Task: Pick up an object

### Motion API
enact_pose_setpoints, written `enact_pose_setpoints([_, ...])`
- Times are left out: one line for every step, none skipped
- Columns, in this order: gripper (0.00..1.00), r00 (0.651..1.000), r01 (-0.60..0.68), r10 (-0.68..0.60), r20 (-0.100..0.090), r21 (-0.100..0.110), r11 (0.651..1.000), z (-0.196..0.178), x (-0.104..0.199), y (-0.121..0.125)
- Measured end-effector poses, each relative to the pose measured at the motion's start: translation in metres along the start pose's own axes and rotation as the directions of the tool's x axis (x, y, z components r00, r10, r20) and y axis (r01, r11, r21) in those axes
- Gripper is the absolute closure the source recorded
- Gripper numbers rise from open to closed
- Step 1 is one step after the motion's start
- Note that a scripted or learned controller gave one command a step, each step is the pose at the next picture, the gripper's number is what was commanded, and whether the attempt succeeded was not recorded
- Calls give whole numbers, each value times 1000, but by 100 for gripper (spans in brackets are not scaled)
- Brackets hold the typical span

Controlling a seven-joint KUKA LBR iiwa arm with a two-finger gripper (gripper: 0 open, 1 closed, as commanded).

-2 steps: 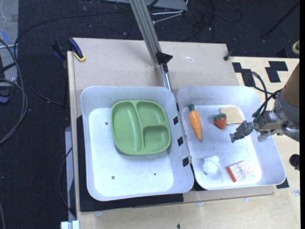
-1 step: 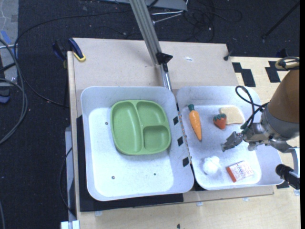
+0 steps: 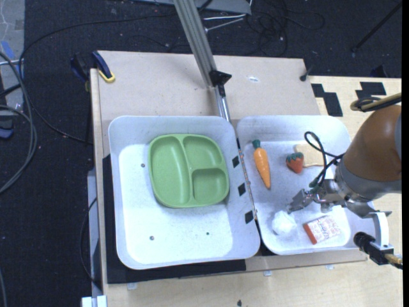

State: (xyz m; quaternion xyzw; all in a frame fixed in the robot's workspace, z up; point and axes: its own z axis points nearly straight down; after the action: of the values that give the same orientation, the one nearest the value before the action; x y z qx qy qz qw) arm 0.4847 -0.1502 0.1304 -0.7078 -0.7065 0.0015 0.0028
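The right bin (image 3: pixel 281 130) holds an orange carrot (image 3: pixel 262 166) with a green top, lying lengthwise near its left wall. A red strawberry (image 3: pixel 294 162) sits at mid-bin beside a pale flat piece (image 3: pixel 312 159). Toward the front lie a white lumpy object (image 3: pixel 282 222) and a red-and-white packet (image 3: pixel 323 229). My gripper (image 3: pixel 302 201) hangs low over the bin between the strawberry and the white object, just above and right of the white object. Nothing is visibly held in it.
The left bin (image 3: pixel 128 190) carries a green divided plate (image 3: pixel 189 170) in its upper half. A metal pole (image 3: pixel 201 43) slants across the bench from the back. The arm's orange band (image 3: pixel 380 139) looms over the right bin's right side.
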Motion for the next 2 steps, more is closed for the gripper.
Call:
enact_pose_setpoints([0, 1000, 0, 0, 3, -8, 1000, 38, 0, 1])
enact_pose_setpoints([100, 1000, -2, 2, 6, -14, 1000, 25, -1, 2])
